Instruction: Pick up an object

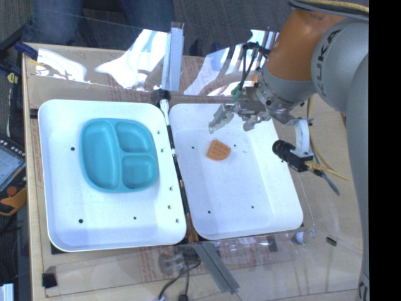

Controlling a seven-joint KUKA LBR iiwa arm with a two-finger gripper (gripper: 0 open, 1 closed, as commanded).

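A small orange waffle-like piece (218, 150) lies on the floor of the right bin (250, 212), towards its far end. My gripper (234, 120) hangs above the bin's far part, just up and right of the piece. Its two grey fingers (217, 119) are spread apart with nothing between them. The gripper is apart from the orange piece.
The left bin (62, 218) holds a teal divided plate (119, 153) with three compartments. A metal divider post (173, 55) stands behind the gap between the bins. The near half of the right bin shows bare white floor.
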